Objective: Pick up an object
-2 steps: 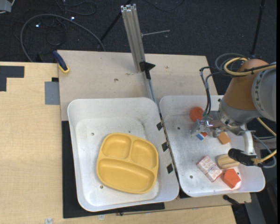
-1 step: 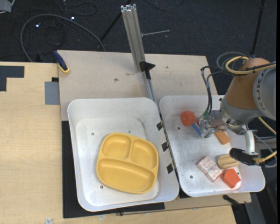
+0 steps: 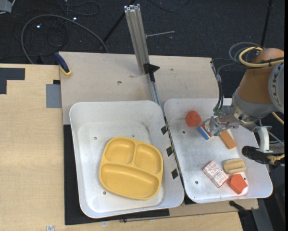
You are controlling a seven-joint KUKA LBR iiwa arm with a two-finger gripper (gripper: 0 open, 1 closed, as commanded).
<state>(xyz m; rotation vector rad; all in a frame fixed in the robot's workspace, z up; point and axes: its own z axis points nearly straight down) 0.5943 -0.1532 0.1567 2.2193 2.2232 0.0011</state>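
My gripper (image 3: 214,127) hangs low over the upper middle of the right bin (image 3: 196,186), reaching in from the right. Right below its tips lies a small blue, white and red block (image 3: 204,132). An orange-brown stick (image 3: 227,139) lies just to the right of it. A red-orange ball (image 3: 193,118) rests to the left of the gripper. Nearer the front of the bin are a pink-and-white checkered block (image 3: 215,173), a tan bread-like roll (image 3: 234,166) and a red-orange block (image 3: 238,183).
The left bin (image 3: 86,129) holds a yellow divided plate (image 3: 131,167). An upright aluminium post (image 3: 138,37) stands behind the bins, with a black clamp at its base. Black clips mark the seam between the bins.
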